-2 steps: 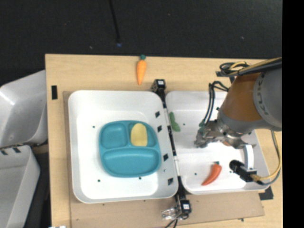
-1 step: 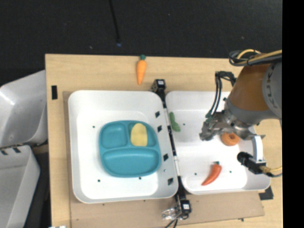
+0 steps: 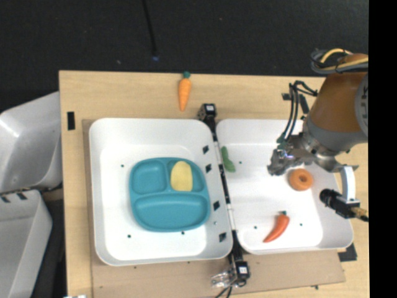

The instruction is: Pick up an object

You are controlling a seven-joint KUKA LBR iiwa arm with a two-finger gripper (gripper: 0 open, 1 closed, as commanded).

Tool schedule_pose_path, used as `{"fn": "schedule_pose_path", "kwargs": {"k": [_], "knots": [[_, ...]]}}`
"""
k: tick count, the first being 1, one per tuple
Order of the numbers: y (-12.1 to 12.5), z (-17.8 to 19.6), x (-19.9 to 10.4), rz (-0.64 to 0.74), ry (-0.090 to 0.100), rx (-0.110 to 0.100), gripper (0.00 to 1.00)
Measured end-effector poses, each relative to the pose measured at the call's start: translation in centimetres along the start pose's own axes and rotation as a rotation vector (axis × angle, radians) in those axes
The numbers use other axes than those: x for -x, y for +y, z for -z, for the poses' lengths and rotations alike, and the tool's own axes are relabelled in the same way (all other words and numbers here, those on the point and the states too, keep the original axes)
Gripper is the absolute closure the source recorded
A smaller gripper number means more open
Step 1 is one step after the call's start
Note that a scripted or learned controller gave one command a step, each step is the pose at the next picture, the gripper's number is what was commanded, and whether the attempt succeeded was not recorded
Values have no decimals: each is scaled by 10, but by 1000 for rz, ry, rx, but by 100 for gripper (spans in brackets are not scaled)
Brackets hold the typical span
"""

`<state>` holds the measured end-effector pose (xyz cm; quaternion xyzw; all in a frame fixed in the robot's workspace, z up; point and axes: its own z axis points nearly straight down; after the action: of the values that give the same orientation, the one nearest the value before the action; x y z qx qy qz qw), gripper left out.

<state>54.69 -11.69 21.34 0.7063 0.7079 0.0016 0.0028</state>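
left bin point(image 3: 105, 241): tray point(image 3: 169, 194) | right bin point(image 3: 251, 135): ring point(image 3: 301, 179), perhaps pepper point(image 3: 276, 227) | carrot point(image 3: 184, 92) behind

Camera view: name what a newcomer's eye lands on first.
A blue divided tray sits in the left bin, with a yellow piece in its upper right compartment. A carrot lies on the bench above that bin. The gripper hangs over the right bin, beside an orange ring.

Views: one, fixed overhead camera
Position: above the bench point(image 3: 74, 228), set back enough to take in both bins
Facing: down at a slant
Coverage: left bin point(image 3: 111, 241), right bin point(image 3: 248, 138), bench edges, dark floor beyond
Arm point(image 3: 338, 113): enters from frame right
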Motion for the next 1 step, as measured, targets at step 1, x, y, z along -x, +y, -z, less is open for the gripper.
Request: {"fn": "schedule_pose_path", "kwargs": {"k": [1], "knots": [[2,49,2,1,0,1,100]]}}
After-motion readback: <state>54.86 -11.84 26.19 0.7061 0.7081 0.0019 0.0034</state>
